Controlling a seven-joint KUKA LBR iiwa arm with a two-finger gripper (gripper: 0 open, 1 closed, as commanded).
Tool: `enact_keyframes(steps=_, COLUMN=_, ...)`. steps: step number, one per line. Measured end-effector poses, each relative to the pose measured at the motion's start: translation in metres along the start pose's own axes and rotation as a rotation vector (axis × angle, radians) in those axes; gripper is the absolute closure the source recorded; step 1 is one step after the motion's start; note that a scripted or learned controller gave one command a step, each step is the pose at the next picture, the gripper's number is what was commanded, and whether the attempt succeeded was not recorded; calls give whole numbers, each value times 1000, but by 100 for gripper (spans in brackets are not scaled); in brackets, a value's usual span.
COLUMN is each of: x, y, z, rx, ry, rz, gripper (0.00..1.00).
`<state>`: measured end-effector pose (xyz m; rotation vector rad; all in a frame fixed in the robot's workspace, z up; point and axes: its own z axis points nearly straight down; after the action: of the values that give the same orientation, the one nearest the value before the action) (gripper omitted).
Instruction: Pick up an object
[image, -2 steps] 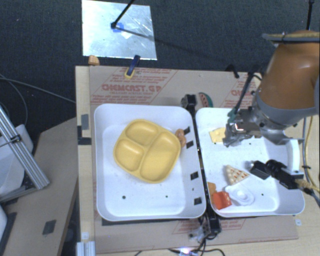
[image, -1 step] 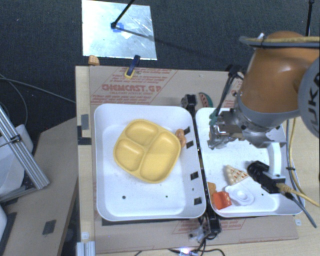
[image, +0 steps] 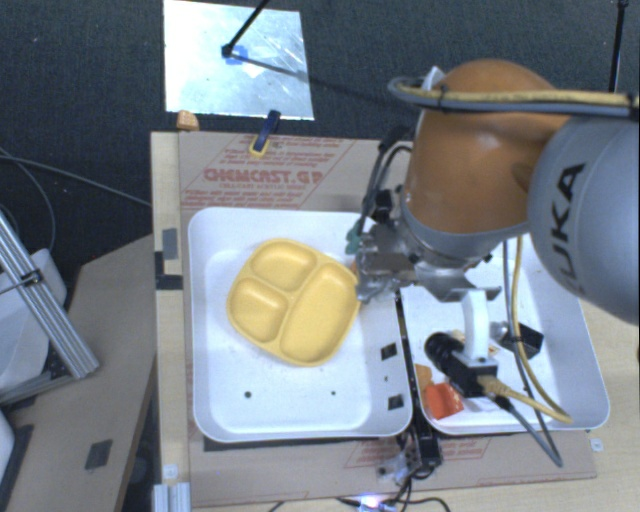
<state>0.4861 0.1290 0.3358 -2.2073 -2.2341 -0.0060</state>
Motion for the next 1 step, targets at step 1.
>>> enact_keyframes(steps=1, x=-29, y=31, z=49, rx=4, ry=-5, rz=14, gripper=100)
